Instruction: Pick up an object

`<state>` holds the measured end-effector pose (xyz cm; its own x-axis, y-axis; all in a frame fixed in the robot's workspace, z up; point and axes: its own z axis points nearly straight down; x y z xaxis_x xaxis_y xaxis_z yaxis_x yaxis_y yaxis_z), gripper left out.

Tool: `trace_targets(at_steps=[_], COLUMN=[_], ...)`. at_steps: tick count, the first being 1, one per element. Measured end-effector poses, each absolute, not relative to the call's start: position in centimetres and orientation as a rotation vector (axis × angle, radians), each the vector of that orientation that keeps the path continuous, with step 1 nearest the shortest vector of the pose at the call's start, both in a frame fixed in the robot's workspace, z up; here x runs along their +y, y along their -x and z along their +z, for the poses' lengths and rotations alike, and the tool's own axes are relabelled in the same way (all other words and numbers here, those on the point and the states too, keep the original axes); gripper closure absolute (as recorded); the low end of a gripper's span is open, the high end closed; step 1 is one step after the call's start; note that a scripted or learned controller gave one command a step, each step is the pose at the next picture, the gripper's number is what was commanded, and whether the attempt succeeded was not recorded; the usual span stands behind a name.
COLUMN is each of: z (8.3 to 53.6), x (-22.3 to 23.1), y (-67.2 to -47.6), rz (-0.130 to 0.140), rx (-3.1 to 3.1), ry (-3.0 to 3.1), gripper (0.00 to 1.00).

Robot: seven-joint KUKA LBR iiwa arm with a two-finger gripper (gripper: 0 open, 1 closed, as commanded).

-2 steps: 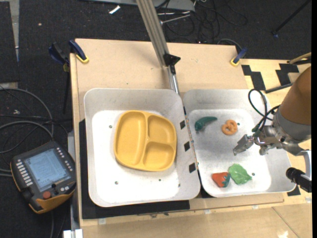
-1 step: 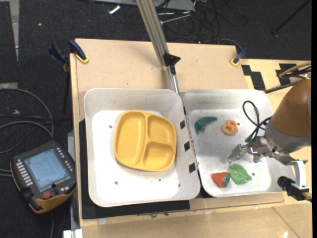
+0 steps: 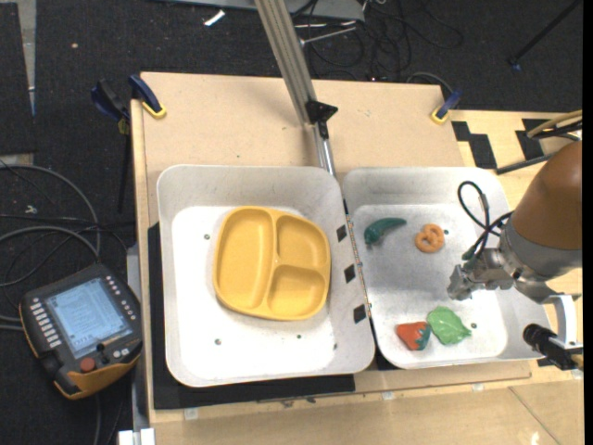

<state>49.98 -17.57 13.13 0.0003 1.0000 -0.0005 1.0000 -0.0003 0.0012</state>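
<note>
Bottom of the frame first: we are seeing a red piece (image 3: 412, 335) and a green leafy piece (image 3: 449, 325) lying touching each other near the lower edge of the right bin (image 3: 389, 193). We are taking them for toy food, but the exact kind is too small to tell.

Gripper (image 3: 460, 284) is hovering at the right of the frame, just above the green leafy piece and left of the arm's orange band (image 3: 556, 202). We cannot tell how far it is opened; the tips are reading as a small blurred grey cluster. Nothing is showing between them, so we are not calling anything held. A black cable (image 3: 473, 207) is looping up from the wrist.

Further up in the same bin, a dark green pepper-like piece (image 3: 383, 230) is lying near the left wall, and an orange pretzel-shaped piece (image 3: 429, 238) is sitting to its right, apart from it. Both are lying clear of the gripper.

Left bin (image 3: 185, 248) is carrying a yellow divided plate (image 3: 271, 262) with three compartments, sitting roughly centred.

Both bins are resting side by side on a tan board (image 3: 232, 119). A grey pole (image 3: 289, 49) is running from the top of the frame down to the seam between the bins. A control pendant (image 3: 82, 324) with a lit screen is lying at the lower left, off the bench.
</note>
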Motion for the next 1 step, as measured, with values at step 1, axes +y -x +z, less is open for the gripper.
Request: trace_targets(at_steps=[1], z=[18.09], x=[-17.78], y=[-51.11], rz=[0.004], rx=[2.221], ry=[-2.214], gripper=[1.0])
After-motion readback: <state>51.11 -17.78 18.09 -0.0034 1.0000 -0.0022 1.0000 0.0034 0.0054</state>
